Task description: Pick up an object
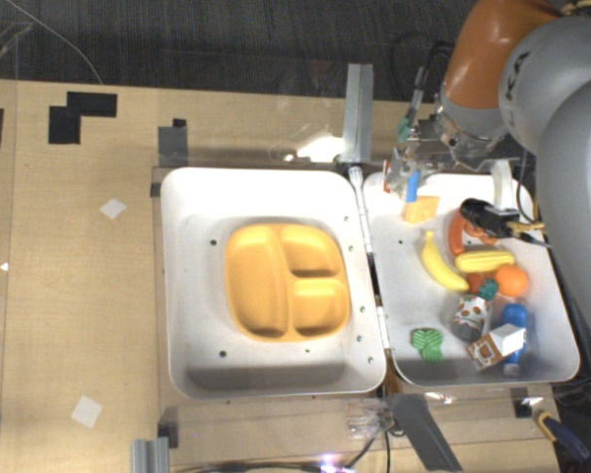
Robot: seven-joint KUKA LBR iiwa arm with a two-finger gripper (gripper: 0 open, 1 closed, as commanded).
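Currently the claw [414,173] hangs over the far corner of the right bin [561,363], on the side next to the dividing wall. Open or closed: cannot tell, since the wrist hardware covers that part from where I stand. I see nothing held.

Candidates for the pick, placed from the claw:
- yellow wedge [422,209]: just beside the claw on the near side. It may be touching the tip, but contact cannot be confirmed
- banana [441,264]: further to the near side, lying apart from the wedge
- orange ball [512,281], blue ball [513,315] and small box [499,343]: well apart, clustered toward the near, arm-side corner
- green toy [426,343]: well apart, straight toward the near wall
- yellow divided tray [281,279]: across the dividing wall in the left bin [177,264], well away from the claw

Judgement on step: approach phase, with the claw lowered near the wedge and no grasp made yet. The wedge reads as the likely target, being the closest item.

Next move, as I judge it: shift slightly to the near side so the claw centres over the wedge, settle down around it, close, then lift straight up. The corner walls are close, so there is little room for sideways correction. The wedge is small with sloped faces and could squirt out on closing, so confirm the hold only after it clears the bin floor
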